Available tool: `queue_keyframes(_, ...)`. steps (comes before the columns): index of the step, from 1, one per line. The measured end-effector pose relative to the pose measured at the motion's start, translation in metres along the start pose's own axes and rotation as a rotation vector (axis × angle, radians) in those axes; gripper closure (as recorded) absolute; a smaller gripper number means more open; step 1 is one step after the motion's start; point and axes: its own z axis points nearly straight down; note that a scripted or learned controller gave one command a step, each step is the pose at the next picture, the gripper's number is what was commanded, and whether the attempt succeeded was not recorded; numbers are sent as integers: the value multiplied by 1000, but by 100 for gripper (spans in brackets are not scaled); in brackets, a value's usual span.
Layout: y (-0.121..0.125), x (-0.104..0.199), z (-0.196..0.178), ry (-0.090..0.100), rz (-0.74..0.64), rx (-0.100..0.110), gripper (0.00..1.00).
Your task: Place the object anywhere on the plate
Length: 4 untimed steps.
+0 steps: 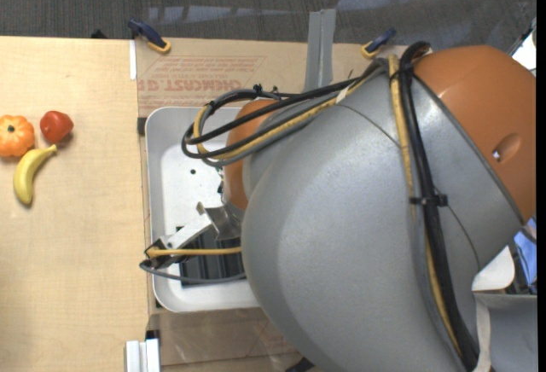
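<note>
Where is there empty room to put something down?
The big wooden table is bare below the banana, and right of the fruit up to the bin. The bin is crowded: the arm and its cables cover most of it.

The big grey arm housing (341, 234) looks like smooth, satin-painted metal, with a glossy orange plastic-looking shell (478, 114) above it. The pale tabletop (77, 276) shows matt wood grain. The shallow white bin (171, 191) appears as smooth plastic. Brown cardboard (213, 72) lies matt behind it.
</note>
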Motion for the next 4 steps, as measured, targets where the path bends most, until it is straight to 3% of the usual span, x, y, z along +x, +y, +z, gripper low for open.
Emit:
queue_keyframes(1, 17, -23, -90, 0, -146, -1, 0)
queue_keyframes(2, 17, -23, -98, -5, -150, -2, 100)
queue_keyframes(3, 113, 10, -81, -2, -163, -1, 100)
queue_keyframes(4, 41, -24, 0, 1, 72, 1, 100)
